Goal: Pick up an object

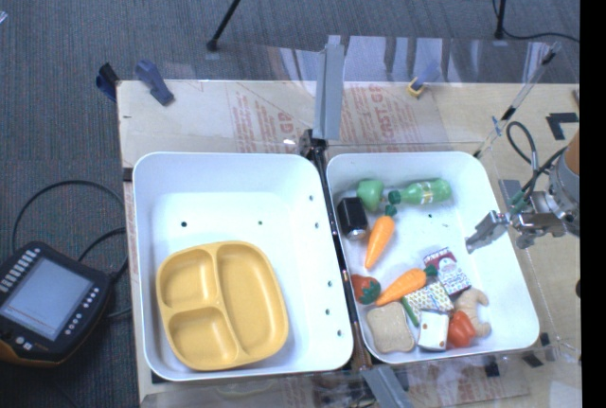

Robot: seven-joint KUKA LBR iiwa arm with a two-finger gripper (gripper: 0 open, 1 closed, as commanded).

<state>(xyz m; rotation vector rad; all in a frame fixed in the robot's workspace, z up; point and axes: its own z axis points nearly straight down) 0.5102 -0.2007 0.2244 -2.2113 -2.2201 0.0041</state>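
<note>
While the arm (579, 179) is reaching in from the right, its gripper (492, 228) is hanging over the right rim of the right bin (431, 165), above a bare patch of the bin floor and apart from every item inside. Nothing is sitting between its fingers, and whether they are spread or closed I cannot tell (they are too small and dark against the rim).

The right bin is holding a clutter of toy food. A green bottle (423, 193) is lying on its side near the far wall, with a small green vegetable (370, 194) just beside its left end. A dark can (352, 216) is resting below that, close to the bin's left wall, and a carrot (379, 240) is lying tilted just beside it. A second carrot (401, 286) is lying near the middle, its tip pointing toward a red and green piece (365, 289) at the left wall. Toward the near right corner, a slice of bread (388, 328), a small carton (435, 331), a red tomato (460, 328) and a few small printed boxes (445, 274) are crowding together, touching one another.

The left bin (227, 174) is carrying a yellow divided plate (222, 304) in its near part. Both bins are sitting side by side on the table (237, 113), and a handheld controller (47, 297) is lying on the floor to the left.
</note>
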